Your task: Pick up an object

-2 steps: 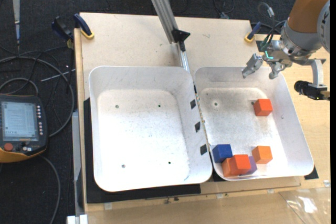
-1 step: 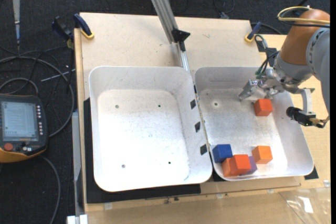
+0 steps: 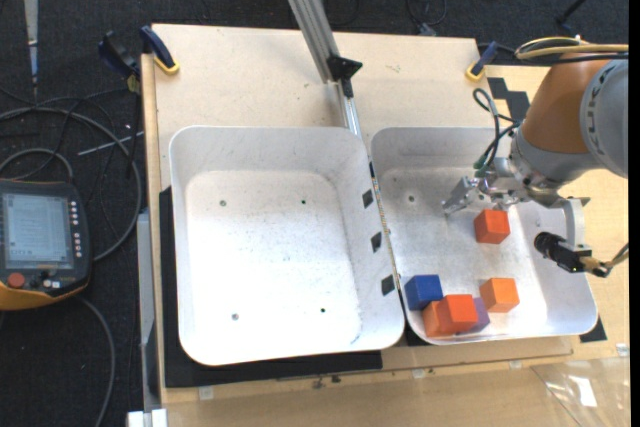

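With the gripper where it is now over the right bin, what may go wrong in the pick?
1. The gripper sits up and to the left of the orange block, not over it, so a closure may miss it.
2. The other blocks crowd the right bin's near edge: the blue block touches a larger orange one that lies on something purple. A grasp there may push its neighbours.
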{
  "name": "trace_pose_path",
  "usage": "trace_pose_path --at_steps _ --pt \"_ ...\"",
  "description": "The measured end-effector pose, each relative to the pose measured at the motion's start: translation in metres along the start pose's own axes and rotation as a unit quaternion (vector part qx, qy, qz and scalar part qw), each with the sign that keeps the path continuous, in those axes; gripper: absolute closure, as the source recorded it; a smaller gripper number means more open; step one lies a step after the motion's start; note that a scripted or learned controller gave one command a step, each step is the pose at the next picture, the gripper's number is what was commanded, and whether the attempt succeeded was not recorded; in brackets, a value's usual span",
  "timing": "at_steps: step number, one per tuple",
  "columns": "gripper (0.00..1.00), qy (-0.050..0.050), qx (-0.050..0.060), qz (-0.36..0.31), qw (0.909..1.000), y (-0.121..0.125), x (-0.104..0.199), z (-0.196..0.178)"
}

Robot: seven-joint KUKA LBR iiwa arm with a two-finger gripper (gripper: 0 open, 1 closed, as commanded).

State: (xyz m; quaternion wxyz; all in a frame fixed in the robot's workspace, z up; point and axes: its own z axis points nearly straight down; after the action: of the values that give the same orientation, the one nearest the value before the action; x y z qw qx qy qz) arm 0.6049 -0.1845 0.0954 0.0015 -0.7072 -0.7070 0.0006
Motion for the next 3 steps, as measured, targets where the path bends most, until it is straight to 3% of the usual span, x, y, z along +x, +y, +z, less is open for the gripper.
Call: trace_pose_path --at_steps 1,2,3 --pt "0.0 0.0 0.0 -0.001 1.0 -0.034 0.034 0.0" --pt "0.0 -0.001 -0.001 0.002 1.0 -0.064 0.004 0.0" --pt "0.0 0.0 -0.001 0.0 1.0 -0.104 0.042 0.0"
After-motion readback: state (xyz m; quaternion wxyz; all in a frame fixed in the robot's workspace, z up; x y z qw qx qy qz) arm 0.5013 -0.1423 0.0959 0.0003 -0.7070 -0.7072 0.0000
